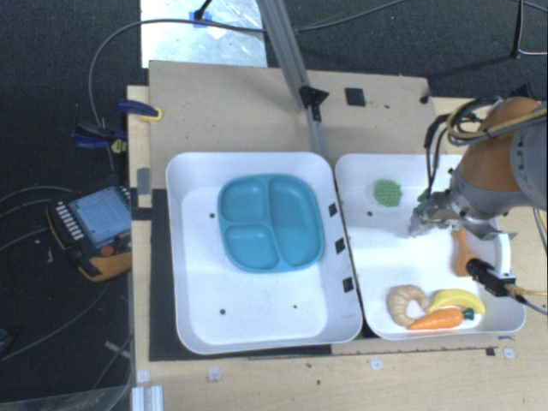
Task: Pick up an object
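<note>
The gripper (pixel 421 222) hovers low in the right bin (pixel 368 298) — its opening can't be told — beside the green ball (pixel 387 193) (round, likely to roll away if nudged).

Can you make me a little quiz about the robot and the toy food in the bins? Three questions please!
1. True or false: the blue plate lies in the left bin.
2. Which toy is nearest the gripper? A) carrot B) green ball C) banana
3. Fill in: the banana, the carrot and the croissant lie together in the near corner of the ______ bin.

Key
1. True. The plate sits in the left bin.
2. B. The green ball lies just up and to the left of the gripper in the right bin.
3. right
</note>
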You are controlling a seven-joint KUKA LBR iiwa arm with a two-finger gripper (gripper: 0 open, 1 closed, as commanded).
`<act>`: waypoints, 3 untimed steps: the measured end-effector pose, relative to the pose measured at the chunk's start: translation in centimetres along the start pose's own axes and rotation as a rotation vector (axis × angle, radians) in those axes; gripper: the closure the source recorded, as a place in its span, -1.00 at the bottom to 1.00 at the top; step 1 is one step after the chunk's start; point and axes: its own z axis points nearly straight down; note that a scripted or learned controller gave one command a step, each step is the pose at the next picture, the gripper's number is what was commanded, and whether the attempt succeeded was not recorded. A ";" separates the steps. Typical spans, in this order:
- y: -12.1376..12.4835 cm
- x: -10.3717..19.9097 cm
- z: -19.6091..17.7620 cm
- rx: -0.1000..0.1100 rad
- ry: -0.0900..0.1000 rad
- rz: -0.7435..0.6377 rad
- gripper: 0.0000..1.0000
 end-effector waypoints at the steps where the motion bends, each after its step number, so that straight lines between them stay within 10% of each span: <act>1: 0.1 1.0 -5.3 0.005 0.001 -0.005 1.00; 3: -0.4 0.6 -12.0 0.009 0.002 -0.005 1.00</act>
